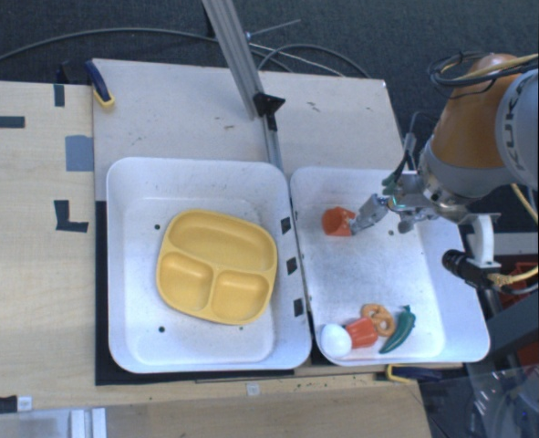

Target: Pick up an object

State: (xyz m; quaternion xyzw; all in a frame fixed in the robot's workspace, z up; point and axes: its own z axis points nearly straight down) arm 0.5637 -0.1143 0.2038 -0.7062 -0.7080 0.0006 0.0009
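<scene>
The gripper (367, 215) hangs low in the right bin (438, 272). The small orange block (338, 222) sits just to its left, touching or almost touching the tip. I cannot tell if the gripper is open or closed, or if it holds the block. The block looks chunky, bright and short.
</scene>
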